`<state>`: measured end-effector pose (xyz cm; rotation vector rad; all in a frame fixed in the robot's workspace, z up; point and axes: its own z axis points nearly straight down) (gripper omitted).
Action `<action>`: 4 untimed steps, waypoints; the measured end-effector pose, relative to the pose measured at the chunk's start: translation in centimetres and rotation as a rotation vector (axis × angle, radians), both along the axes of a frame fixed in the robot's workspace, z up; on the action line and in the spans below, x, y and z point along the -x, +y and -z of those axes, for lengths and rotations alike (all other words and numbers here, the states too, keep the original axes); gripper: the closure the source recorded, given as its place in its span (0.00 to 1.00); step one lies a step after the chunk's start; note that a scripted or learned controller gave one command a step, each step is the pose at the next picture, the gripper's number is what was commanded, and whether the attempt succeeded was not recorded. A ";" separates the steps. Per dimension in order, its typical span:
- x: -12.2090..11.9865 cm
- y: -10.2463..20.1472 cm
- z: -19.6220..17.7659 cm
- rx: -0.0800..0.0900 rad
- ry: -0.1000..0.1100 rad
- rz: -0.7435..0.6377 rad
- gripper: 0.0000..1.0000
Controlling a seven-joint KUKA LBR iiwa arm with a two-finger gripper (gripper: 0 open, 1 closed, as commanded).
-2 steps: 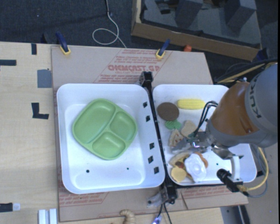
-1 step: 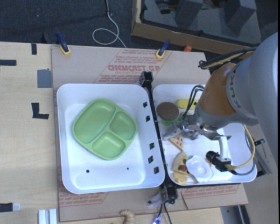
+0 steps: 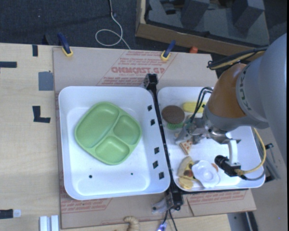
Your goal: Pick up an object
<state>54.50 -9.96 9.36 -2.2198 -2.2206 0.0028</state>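
My gripper hangs low in the right bin, at its left-middle part. Just left of it stands a green cup with a brown round top. A small tan block lies directly below the gripper, close to it or touching it. A yellow item sits behind the gripper, partly hidden by the arm. A peeled banana piece and a white fried-egg toy lie at the bin's near edge. Nothing can be seen held.
The left bin holds a green divided plate. A black divider runs between the two bins. The grey arm with its orange band covers the right bin's far right part, and a yellow cable loops near the front corner.
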 end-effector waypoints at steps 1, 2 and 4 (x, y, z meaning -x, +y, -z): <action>0.0 0.0 0.0 0.000 0.000 0.000 0.00; 2.8 -0.3 0.9 0.001 -0.003 0.000 0.00; 6.2 0.3 0.0 0.000 0.001 0.001 1.00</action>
